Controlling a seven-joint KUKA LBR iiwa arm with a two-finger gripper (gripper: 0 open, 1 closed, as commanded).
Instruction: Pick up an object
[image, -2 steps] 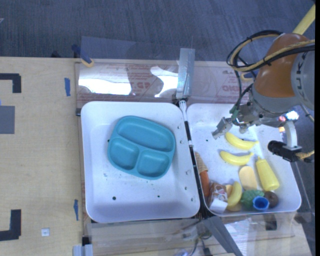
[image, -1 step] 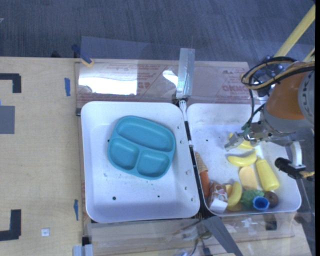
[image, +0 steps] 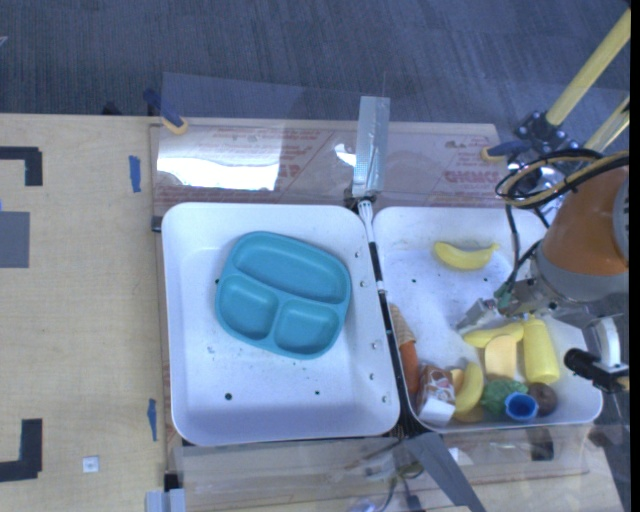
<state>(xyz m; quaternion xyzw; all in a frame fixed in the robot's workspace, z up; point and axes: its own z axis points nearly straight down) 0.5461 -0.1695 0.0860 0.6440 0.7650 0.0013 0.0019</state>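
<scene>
The gripper (image: 478, 315) is reaching into the right bin (image: 415, 240) from the right side of the camera view, its metal fingers (image: 470, 320) lying low over the bin floor just left of the heap of toy food. Whether those fingers are spread or pressed together cannot be told from this view; nothing is showing between them. Behind the gripper, the grey arm (image: 590, 285) with its orange band (image: 590, 225) is leaning over the bin's right rim, with black cables looping above it.

Just beside the fingertips, a pale yellow wedge (image: 497, 335) is lying against a yellow block (image: 503, 357), and a yellow cylinder (image: 540, 350) is resting to the right of them. Below these, a green piece (image: 497, 393), a blue cup (image: 519, 406) and a brown round piece (image: 545, 398) are crowding the bin's lower edge. To their left, a second yellow curved piece (image: 468, 390), a small white and red container (image: 437, 392) and an orange carrot (image: 409, 365) are sitting near the divider between the bins. A banana (image: 465, 254) is lying alone, well apart from the heap, toward the far side of the right bin.

In the left bin (image: 190, 330), a teal divided plate (image: 283, 293) with three compartments is lying flat near the middle.
</scene>
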